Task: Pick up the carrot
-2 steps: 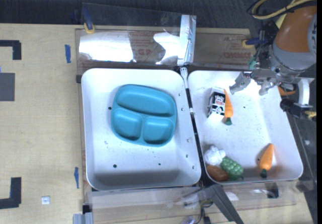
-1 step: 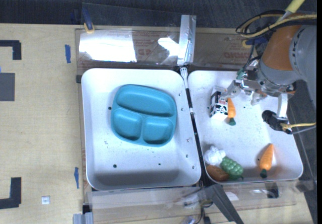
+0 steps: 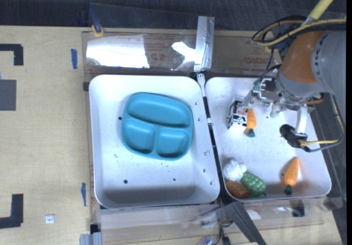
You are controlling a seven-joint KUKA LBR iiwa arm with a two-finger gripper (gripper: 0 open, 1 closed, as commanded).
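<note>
Pincer [image 3: 246, 115] gripping carrot [image 3: 251, 120] above right bin [image 3: 324, 183]

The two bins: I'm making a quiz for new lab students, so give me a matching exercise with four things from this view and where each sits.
Things:
1. blue divided plate
2. carrot by the gripper
3. second carrot
4. white cauliflower piece

Places:
A. right bin, upper part, beside the gripper
B. left bin, middle
C. right bin, lower left corner, next to the green vegetable
D. right bin, lower right

Pairs: 1-B, 2-A, 3-D, 4-C
</note>
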